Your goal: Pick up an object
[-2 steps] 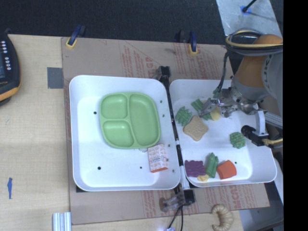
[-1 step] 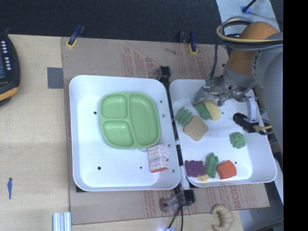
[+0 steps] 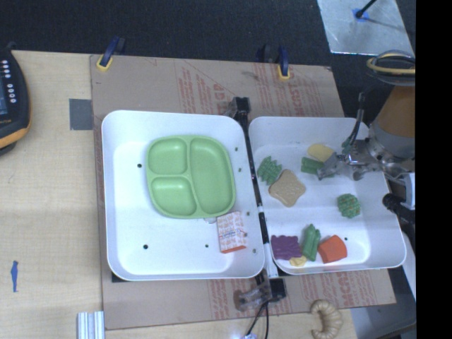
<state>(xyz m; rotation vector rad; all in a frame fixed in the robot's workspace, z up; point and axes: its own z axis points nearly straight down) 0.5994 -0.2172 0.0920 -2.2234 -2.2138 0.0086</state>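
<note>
I see my gripper (image 3: 329,168) low in the right bin (image 3: 367,256), beside a yellow piece (image 3: 320,151) and green piece (image 3: 310,165); I cannot tell its state. Left bin (image 3: 123,249) holds a green plate (image 3: 191,176).

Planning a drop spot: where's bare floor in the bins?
Left bin: bare strip left of and below the green plate. Right bin: small bare middle between toast and broccoli; crowded along its front edge.

Evenly and brightly lit from overhead, with only faint shadows inside the white bins (image 3: 127,260). Mild glare on their glossy rims. Dark along the floor (image 3: 176,6) beyond the tabletop's (image 3: 49,210) far edge. Soft, slightly grainy throughout.
</note>
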